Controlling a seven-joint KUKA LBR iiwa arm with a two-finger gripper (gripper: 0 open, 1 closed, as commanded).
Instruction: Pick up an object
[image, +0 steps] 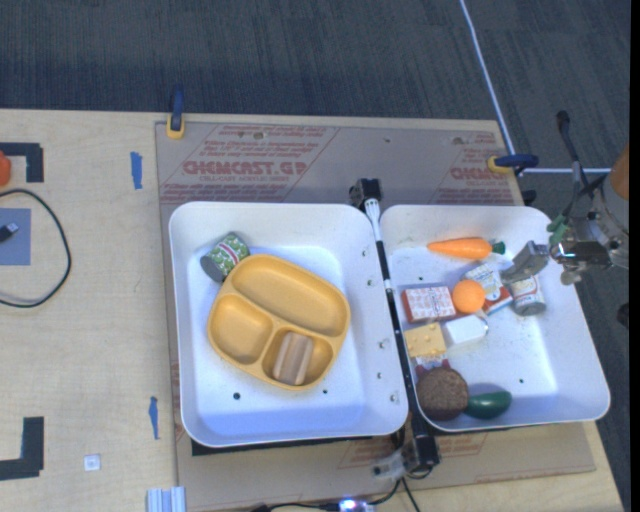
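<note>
Over the right bin's (560, 400) far corner, your gripper (528, 262) hung right above a small can (527, 296), which lay just toward the near side of it, beside the orange ball (467, 296). Red-labelled, silver-ended, probably tipped over. Whether the jaws were parted, you couldn't tell.

A robotics lab: clamped bench (80, 330), two white bins (190, 300), toy food.

Even, bright overhead light fell across the frame. The white bins (200, 300) glared softly, with faint shadows under their rims. The arm at the right edge was blurred.
</note>
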